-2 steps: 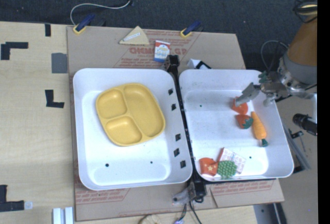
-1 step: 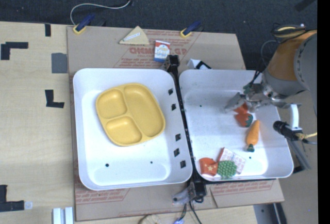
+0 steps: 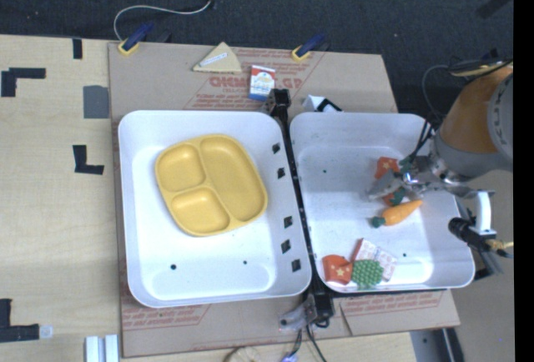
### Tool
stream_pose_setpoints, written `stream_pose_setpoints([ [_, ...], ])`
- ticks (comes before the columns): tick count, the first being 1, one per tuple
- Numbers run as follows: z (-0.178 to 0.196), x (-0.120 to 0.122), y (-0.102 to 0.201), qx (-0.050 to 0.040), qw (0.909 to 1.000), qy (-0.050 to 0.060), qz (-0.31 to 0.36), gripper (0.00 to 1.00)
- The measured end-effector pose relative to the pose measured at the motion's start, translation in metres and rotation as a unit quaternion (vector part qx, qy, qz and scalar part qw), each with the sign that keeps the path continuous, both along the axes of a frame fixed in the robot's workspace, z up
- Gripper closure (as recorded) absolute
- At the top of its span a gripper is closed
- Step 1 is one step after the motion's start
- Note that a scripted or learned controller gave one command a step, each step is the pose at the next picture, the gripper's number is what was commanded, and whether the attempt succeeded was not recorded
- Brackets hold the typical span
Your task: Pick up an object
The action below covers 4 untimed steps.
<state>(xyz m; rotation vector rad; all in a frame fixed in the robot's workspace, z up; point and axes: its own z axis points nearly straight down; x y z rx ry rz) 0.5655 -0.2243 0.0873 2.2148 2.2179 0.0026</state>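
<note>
At the near edge of the counter (image 3: 50,185), a small tangle of cable and clips (image 3: 304,317) sits just below the seam between the two shallow white bins. Going left to right, the left white bin (image 3: 142,268) holds a yellow three-compartment plastic plate (image 3: 210,183), lying flat toward its far half. Beyond the bins, on the brown cardboard sheet (image 3: 167,77), lie a pale wedge-shaped piece (image 3: 219,58) and a small red-and-white carton (image 3: 262,82). The right white bin (image 3: 334,143) carries the likely targets: at its near edge a red toy piece (image 3: 336,268), a green bumpy toy (image 3: 366,272) and a small printed card (image 3: 375,253), all touching or just beside one another; further right, an orange toy carrot (image 3: 400,212) with a small red object (image 3: 386,166) just beyond it. The tool (image 3: 400,185) hangs low over the carrot, between it and the red object; whether its fingers are apart or together I cannot tell, and nothing shows clearly gripped. The risk, as I judge it, is a miss: the carrot lies slanted and is slim, so closing off-centre could nudge it aside or catch the red object instead.
</note>
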Motion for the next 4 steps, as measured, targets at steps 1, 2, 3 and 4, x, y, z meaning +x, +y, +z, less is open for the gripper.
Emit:
stream_pose_setpoints([
  [1,0.0,0.085,0.025,0.0008,1.0,0.0,0.001,0.0],
  [2,-0.001,0.056,0.054,0.0004,1.0,0.001,0.0,0.0],
  [3,0.01,0.057,0.054,-0.0006,1.0,0.0,0.0,1.0],
  [4,0.098,0.063,0.133,0.0022,1.0,0.003,0.001,1.0],
])
